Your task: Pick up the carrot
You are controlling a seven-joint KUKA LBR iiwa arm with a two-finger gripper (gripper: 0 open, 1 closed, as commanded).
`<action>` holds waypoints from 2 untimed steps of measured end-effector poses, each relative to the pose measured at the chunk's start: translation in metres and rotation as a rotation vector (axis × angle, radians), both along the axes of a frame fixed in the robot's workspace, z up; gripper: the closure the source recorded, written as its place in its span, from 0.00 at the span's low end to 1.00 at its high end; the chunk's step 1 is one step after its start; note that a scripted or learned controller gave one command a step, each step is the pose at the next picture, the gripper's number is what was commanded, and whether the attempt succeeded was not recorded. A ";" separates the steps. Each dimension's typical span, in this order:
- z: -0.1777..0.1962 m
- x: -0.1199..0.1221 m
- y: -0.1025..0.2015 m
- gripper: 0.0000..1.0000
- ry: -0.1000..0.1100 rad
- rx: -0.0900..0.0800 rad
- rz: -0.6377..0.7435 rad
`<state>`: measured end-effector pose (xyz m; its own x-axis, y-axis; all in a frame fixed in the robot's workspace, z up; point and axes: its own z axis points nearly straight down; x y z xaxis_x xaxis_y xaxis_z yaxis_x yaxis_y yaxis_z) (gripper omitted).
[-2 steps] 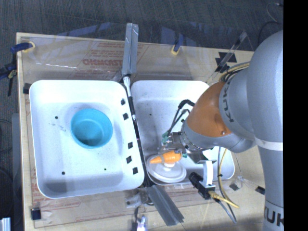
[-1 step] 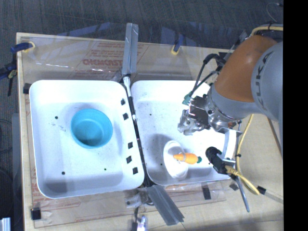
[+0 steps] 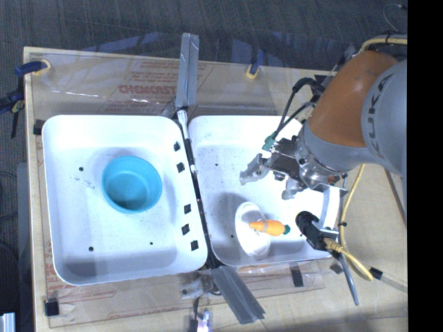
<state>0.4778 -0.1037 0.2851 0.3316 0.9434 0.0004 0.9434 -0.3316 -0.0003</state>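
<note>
Carrot (image 3: 268,227): small, orange with a green tip at its right end, lying roughly level across the top of a white cup (image 3: 252,237) in the near part of the right bin (image 3: 221,185). Nothing grips it.

Gripper (image 3: 266,183): over the middle of the right bin, up and slightly left of the carrot and apart from it. One grey finger (image 3: 250,173) juts out to the left; a second pale part shows at the right near the wrist (cluttered by cables and glare). Whether the jaws stand apart or together cannot be told from this angle. No object is visible between them.

Arm (image 3: 360,109): grey body with the orange band, entering from the right and covering the right bin's far right corner. Black cables loop above the wrist; a yellow hose runs down past the bin's right rim.

Left bin (image 3: 62,206): holds a blue bowl (image 3: 131,183), upright, a little left of centre, well apart from the gripper.

Between the two bins runs a dark divider strip (image 3: 190,199) with small black clips. Both bins sit on a wooden bench (image 3: 394,303) under a clear plastic sheet.
</note>
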 end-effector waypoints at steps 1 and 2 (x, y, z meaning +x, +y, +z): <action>-0.115 -0.002 -0.075 0.00 0.005 0.002 0.072; -0.188 0.003 -0.100 0.00 -0.010 0.000 0.228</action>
